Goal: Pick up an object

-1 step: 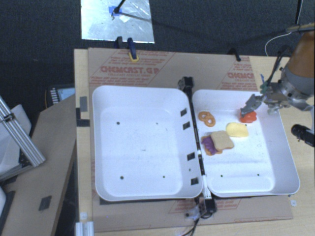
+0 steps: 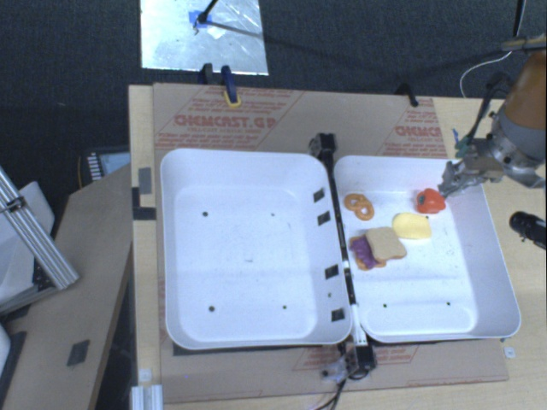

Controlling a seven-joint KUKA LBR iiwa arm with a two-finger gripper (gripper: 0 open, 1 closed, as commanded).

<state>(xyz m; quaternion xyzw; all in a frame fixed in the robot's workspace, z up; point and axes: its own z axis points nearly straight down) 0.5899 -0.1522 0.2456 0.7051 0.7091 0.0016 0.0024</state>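
Looking at the right of the frame, you see the gripper (image 2: 453, 180) low over the right bin (image 2: 479, 314), just beside the red toy (image 2: 431, 201) near the bin's upper edge. Whether it is parted or closed, you cannot tell. Left of the toy sit a pretzel (image 2: 360, 206), a yellow piece (image 2: 412, 225) and a sandwich (image 2: 379, 248). The left bin (image 2: 184, 173) fills mid-frame.
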